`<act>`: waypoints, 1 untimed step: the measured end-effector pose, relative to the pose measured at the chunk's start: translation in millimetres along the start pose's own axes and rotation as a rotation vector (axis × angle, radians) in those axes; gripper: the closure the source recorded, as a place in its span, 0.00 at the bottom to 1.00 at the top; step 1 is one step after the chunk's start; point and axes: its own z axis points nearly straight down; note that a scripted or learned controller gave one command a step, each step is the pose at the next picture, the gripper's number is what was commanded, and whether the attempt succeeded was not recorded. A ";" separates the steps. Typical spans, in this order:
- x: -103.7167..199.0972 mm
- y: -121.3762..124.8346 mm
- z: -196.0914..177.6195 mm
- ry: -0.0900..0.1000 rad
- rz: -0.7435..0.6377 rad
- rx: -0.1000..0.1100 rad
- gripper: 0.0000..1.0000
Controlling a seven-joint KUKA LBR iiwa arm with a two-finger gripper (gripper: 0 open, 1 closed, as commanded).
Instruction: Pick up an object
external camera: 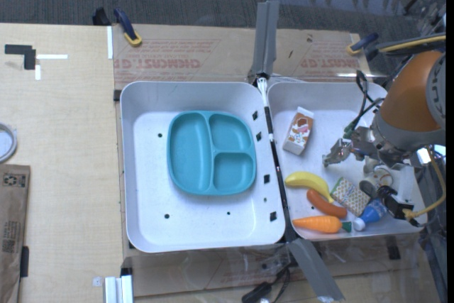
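My tool [339, 152] hovers spread wide and empty in the right bin [323, 92], beside the small carton [299, 131], above the banana [309, 182]. Nothing grasped yet; whole pick remains.

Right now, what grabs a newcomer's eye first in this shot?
The teal divided plate, alone in the left bin. Then the right bin's near-corner clutter: banana, carrot and a small carton farther back, with the pincer hovering beside them.
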 end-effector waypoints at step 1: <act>-35.5 34.5 -0.6 -0.001 -0.283 -0.003 0.00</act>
